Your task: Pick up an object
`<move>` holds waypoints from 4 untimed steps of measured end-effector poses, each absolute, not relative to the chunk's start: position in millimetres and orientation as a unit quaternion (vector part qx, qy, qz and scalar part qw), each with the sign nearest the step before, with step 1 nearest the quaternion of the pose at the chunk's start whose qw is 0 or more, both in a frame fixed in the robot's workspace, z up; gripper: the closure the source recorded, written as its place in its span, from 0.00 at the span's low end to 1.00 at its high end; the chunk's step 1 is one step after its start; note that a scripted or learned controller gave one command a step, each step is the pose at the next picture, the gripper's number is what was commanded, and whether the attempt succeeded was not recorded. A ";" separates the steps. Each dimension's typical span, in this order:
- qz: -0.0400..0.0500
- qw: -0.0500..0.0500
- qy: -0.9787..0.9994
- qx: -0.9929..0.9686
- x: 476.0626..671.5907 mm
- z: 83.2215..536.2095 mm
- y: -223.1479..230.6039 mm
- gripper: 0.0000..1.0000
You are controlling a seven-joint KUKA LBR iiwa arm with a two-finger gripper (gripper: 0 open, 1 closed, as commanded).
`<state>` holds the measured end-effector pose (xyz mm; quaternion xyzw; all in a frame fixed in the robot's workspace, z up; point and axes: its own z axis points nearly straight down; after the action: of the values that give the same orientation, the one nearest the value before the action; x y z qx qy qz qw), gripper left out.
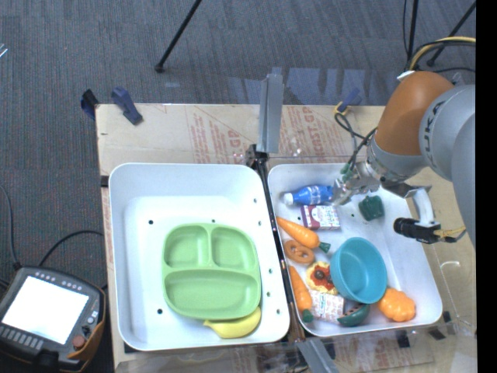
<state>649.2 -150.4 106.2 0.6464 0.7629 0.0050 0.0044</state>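
Item: small plastic bottle point(309, 195), blue with a white cap end, lying on its side in the right bin point(429, 282), near that bin's back left corner, cap toward the left wall.
Handling, by my estimate: light, stiff, smooth-skinned and round, so it is likely to roll or squirt sideways under a poor pinch. Best hold is across the middle of the body, square to its long axis, not at the narrow cap.
Position relative to me: my gripper point(347, 186) sits just beside the bottle's blue base end, toward the back edge of the right bin; the bottle is not between my jaws.
State of my jaws: cannot tell; the wrist hides them.
Neighbours: a printed packet point(321, 217) lies just in front of the bottle, close enough to foul a closing jaw; a dark green block point(373, 207) lies to my other side.
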 end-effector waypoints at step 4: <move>-0.001 -0.002 0.770 0.638 643.4 86.3 -82.3 0.00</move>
<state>643.4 -82.3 86.3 0.6380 0.7700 -0.0012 -0.0017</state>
